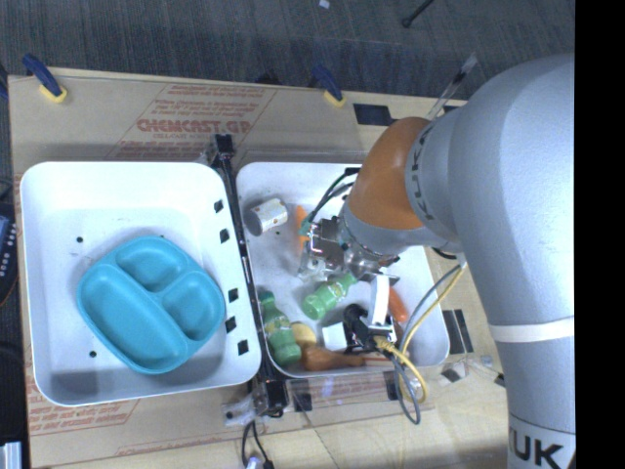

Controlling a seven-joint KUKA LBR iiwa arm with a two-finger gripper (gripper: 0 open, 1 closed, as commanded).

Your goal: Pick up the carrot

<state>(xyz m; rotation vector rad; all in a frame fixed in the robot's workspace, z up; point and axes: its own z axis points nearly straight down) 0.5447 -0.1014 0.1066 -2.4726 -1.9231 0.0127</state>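
In the right bin (256, 179), an orange piece that looks like the carrot (301, 220) shows just left of the wrist, mostly hidden by it. A second orange sliver (397, 307) peeks out on the right side of the arm; I cannot tell which of the two is the carrot. My gripper (320, 252) is low over the middle of this bin, pointing down, directly above a green bottle-like item (325, 299). The arm's grey body and orange band cover the bin's right half.
A grey can (266, 214) lies at the right bin's back left. Green pieces (274, 323), a yellowish item (304, 335) and a brown item (330, 361) crowd its front edge. The left bin (59, 193) holds a blue divided plate (148, 302).
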